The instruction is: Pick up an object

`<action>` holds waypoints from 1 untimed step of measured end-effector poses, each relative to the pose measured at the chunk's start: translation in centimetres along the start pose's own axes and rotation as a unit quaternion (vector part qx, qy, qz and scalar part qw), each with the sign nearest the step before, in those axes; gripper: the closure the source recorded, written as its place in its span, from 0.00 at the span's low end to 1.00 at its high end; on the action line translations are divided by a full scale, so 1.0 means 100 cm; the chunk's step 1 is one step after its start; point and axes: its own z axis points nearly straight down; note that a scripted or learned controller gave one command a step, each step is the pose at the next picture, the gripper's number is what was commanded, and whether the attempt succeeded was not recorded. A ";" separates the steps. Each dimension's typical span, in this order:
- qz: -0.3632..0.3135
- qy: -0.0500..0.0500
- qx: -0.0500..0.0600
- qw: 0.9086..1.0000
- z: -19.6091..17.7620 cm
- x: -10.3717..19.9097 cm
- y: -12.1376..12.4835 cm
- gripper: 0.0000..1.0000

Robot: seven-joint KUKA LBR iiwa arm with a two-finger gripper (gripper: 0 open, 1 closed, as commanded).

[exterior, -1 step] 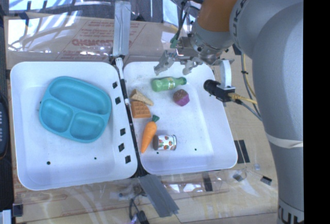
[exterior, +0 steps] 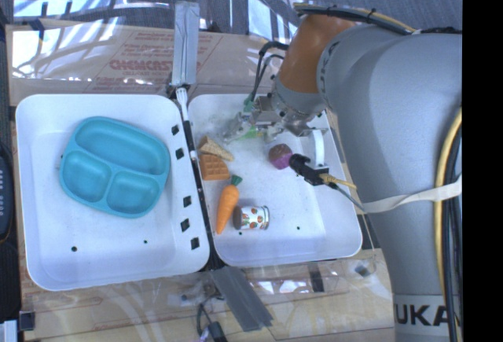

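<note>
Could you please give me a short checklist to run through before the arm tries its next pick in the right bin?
1. Gripper positioned over the right bin: ok.
2. Finger state: cannot tell.
3. Object already held: cannot tell.
4. Carrot lies apart from the gripper, unobstructed: ok.
5. Small can touches or nearly touches the carrot, crowding a grasp: not ok.
6. Blue tray sits in the left bin, out of the way: ok.

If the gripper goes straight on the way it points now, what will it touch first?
The gripper points down and left in the right bin. Probably it would meet the bin floor just short of the toast, though depth is unclear.
</note>
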 end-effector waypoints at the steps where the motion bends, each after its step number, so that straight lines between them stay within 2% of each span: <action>1: -0.001 0.001 -0.003 1.000 -0.001 0.024 -0.069 0.00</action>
